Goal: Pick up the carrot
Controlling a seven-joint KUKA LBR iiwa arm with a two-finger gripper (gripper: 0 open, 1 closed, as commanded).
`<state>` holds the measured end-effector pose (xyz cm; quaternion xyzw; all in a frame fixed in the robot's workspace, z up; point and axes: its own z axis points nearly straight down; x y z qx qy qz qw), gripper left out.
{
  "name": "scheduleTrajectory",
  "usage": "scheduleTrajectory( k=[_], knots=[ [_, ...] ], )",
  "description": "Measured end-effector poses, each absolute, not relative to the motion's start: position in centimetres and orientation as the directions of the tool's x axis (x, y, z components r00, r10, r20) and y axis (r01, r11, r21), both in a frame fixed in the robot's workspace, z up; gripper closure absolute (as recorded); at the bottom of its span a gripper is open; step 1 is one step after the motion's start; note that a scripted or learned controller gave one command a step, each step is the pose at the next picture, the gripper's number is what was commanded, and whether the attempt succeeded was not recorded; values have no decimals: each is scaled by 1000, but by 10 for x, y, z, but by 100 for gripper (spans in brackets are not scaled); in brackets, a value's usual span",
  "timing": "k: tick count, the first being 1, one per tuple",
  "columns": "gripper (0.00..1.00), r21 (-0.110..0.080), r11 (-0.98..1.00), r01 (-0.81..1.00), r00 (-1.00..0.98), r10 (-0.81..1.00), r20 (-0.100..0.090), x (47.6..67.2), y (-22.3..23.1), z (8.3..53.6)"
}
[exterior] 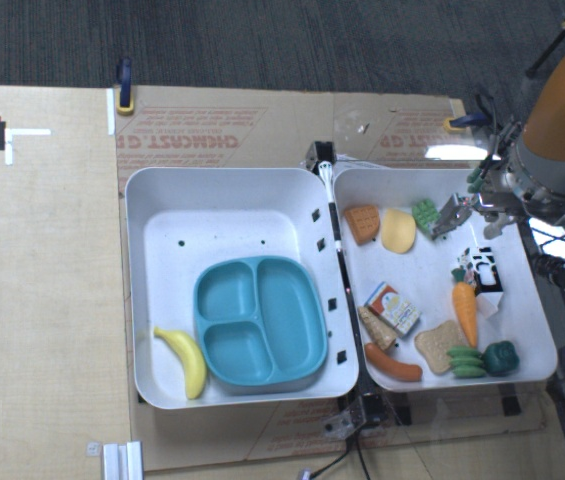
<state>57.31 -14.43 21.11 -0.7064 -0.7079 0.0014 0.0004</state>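
Note:
The carrot [465,313] is orange with a green top and lies lengthwise in the right part of the right bin [432,388], green end toward the back. My gripper [470,222] hangs over the back right of that bin, a short way behind the carrot and apart from it. Its two fingers stand spread, so it is open with nothing between them.
Around the carrot lie a black-and-white piece [481,268], a bread slice [440,346], a green pod [467,361] and a dark green vegetable [501,356]. Further left are a small carton [394,308], a sausage [394,365], a yellow piece [398,231] and brown toast [362,223]. The left bin holds a teal plate [260,320] and a banana [187,358].

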Motion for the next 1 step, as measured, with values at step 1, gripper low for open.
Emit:
scheduleTrajectory(
  k=[1],
  knots=[
    [0, -1, -50, 999, 50, 999, -1, 537, -170, 130]
  ],
)
